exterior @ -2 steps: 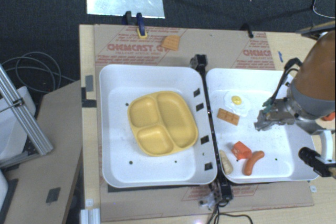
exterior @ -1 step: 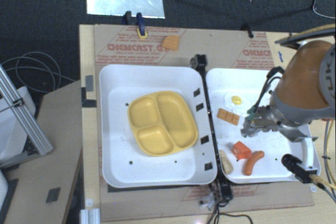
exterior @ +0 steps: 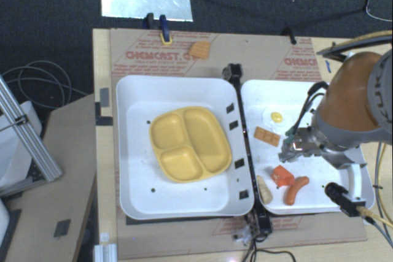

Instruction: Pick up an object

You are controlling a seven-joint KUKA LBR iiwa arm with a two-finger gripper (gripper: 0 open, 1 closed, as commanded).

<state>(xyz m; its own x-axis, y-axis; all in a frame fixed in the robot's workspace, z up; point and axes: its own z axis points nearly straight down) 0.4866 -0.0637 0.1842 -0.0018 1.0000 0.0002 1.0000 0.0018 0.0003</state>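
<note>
Toys are scattered in the right bin (exterior: 252,95), which serves as the landmark: an egg (exterior: 274,116) lies near its far wall, a waffle (exterior: 266,136) just nearer than the egg, a red block (exterior: 282,175) toward the bin's near half, a sausage (exterior: 295,189) just beside the block on its right, and a pale piece (exterior: 264,189) against the bin's left wall at the near end. The gripper (exterior: 292,150) is seen low over the bin's middle, between the waffle and the block, with nothing visibly held; whether it is spread or closed cannot be told. The approach step is judged to be in hand, no object being lifted yet. A descent squarely onto one toy, probably the block or waffle, is called for next, followed by a firm closing. The yellow tray (exterior: 189,144) in the left bin (exterior: 132,132) is not involved.
</note>
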